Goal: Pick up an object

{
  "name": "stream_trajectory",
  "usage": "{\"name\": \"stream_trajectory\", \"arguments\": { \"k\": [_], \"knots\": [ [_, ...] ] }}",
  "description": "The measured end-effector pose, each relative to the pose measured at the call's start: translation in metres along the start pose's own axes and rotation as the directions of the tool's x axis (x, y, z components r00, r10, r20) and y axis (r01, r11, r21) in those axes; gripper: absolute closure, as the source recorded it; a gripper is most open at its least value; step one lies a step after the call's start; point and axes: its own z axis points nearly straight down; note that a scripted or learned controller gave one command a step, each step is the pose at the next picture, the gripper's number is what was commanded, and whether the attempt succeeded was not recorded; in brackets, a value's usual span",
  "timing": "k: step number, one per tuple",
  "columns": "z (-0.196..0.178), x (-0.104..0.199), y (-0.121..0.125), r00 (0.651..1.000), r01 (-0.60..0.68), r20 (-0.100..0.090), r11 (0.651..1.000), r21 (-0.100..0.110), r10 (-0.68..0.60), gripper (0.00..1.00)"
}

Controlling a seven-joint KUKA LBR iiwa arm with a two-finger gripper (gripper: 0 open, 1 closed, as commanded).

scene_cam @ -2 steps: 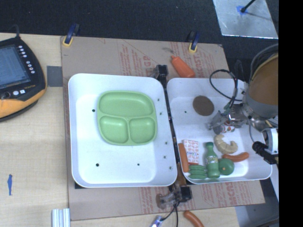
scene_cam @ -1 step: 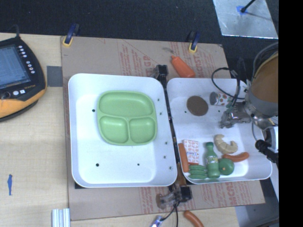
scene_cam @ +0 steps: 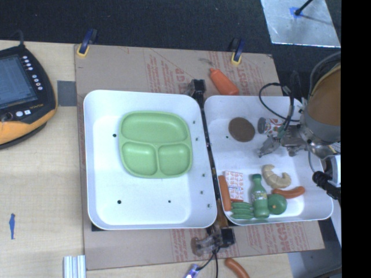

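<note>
Two shallow white bins are seen side by side on a brown cardboard sheet [scene_cam: 145, 68]; the right bin [scene_cam: 313, 213] is taken as the landmark. The left bin [scene_cam: 104, 196] is set touching its left wall, and a green divided plate [scene_cam: 155, 142] is held in that bin's upper middle. Inside the right bin, a round brown disc [scene_cam: 242, 129] is found in the upper left part, lying flat and apart from the rest. Along the near wall a cluster is packed: a thin orange carrot-like stick [scene_cam: 224, 191] against the left wall, a red-and-white patterned packet [scene_cam: 235, 184] just beside it, a green ridged piece [scene_cam: 242, 211] below that, a green bottle [scene_cam: 258, 196] to its right, and a green round fruit [scene_cam: 278, 204] touching the bottle. A pale curved piece, banana-like, [scene_cam: 276, 176] is placed just above the fruit, with a small orange-red piece [scene_cam: 293, 192] beside it. The gripper [scene_cam: 271, 146] is lowered into the upper middle of the right bin, just right of the brown disc and above the pale curved piece; the grey arm with its orange band [scene_cam: 327, 100] is entered over the bin's right wall. The jaws are seen as dark metal tips low near the bin floor, but how far apart they are set cannot be told, and nothing is seen between them. Beyond the bin's far left corner an orange carrot-shaped toy [scene_cam: 223, 81] is laid on the cardboard. Far left of both bins a teach pendant [scene_cam: 20, 94] is rested on the bench.
</note>
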Motion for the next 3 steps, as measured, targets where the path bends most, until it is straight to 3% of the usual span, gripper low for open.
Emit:
{"name": "stream_trajectory", "arguments": {
  "k": [1,2,3],
  "knots": [
    [0.030,0.044,-0.053,1.000,-0.003,-0.012,1.000,0.013,0.003,0.00],
    [0.020,0.043,-0.052,1.000,0.001,-0.010,1.000,0.013,-0.001,1.00],
    [-0.055,0.067,-0.078,1.000,-0.003,-0.012,1.000,0.010,0.003,1.00]
  ]
}}
